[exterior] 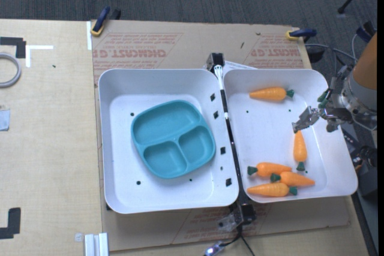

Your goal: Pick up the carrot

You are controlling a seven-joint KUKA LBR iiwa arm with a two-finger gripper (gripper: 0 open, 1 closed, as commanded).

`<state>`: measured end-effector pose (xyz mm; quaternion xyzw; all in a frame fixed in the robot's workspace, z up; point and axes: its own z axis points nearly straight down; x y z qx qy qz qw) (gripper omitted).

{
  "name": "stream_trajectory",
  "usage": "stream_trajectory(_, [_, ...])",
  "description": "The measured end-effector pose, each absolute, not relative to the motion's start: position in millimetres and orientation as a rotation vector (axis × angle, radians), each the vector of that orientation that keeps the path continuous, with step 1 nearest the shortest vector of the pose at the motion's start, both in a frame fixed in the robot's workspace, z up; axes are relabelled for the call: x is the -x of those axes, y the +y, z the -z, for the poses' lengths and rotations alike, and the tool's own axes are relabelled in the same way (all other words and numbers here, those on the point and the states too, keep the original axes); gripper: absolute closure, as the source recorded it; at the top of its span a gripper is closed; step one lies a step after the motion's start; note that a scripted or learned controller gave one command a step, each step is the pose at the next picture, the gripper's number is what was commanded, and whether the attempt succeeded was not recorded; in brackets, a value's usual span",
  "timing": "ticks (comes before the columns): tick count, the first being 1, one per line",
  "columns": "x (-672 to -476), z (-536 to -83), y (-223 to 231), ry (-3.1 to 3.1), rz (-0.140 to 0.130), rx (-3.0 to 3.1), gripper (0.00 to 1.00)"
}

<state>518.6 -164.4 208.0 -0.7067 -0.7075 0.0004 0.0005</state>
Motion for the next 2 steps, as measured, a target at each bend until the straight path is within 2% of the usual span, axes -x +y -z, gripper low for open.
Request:
stream_trajectory(1, [-522.3, -92.2, -173.3, -2.219, -0.001, 2.223, 0.0])
stream_trajectory(2, [-522.6, -101.9, -173.5, -2.217, 0.0, 2.225, 1.0])
